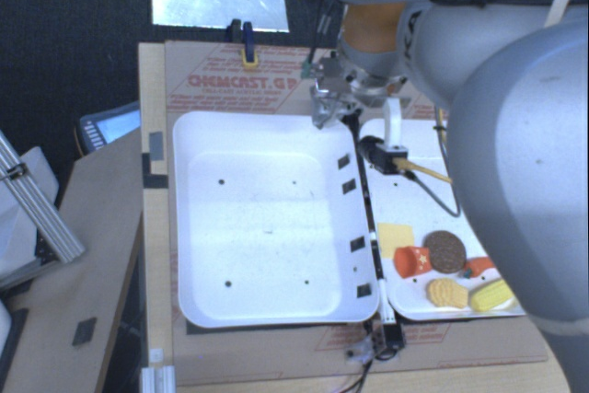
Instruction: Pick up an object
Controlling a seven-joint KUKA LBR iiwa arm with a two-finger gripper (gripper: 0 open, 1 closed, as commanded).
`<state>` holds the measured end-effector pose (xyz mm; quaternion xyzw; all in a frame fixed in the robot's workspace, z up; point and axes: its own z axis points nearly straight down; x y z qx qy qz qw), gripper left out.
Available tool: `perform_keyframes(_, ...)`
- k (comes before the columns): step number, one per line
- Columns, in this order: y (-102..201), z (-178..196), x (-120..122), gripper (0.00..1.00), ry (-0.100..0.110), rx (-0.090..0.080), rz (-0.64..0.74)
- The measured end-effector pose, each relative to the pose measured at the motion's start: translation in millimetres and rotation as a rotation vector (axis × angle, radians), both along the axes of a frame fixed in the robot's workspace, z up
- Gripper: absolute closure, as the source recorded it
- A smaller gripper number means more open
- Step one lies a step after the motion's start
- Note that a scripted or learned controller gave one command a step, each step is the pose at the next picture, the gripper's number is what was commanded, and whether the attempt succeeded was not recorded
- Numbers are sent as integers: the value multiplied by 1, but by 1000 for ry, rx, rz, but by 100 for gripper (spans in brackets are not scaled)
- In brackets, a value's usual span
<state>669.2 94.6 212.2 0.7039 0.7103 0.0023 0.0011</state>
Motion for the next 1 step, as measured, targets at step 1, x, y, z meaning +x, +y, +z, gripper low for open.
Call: perform_keyframes(1,68,40,0,100,-2,1,1)
